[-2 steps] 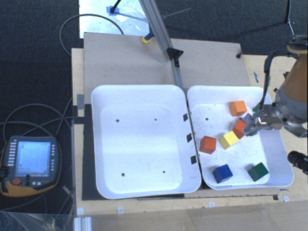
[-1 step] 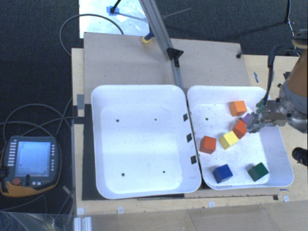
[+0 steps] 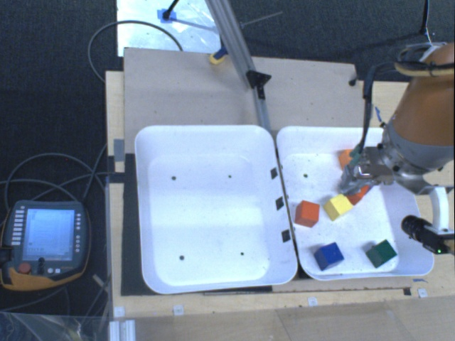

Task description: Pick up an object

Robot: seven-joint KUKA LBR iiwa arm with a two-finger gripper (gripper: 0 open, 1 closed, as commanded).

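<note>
The right bin holds several small blocks: an orange cube, a yellow cube, a blue cube and a green cube. An orange block lies near the bin's back, partly covered by the arm. A red-orange block peeks out right under my gripper, which is low in the right bin, just right of the yellow cube. The wrist hides the fingertips.
The left bin lies beside the right one, with black clips along the shared rim. A slanted metal pole crosses the back of the bench. A teach pendant lies on the floor at the left.
</note>
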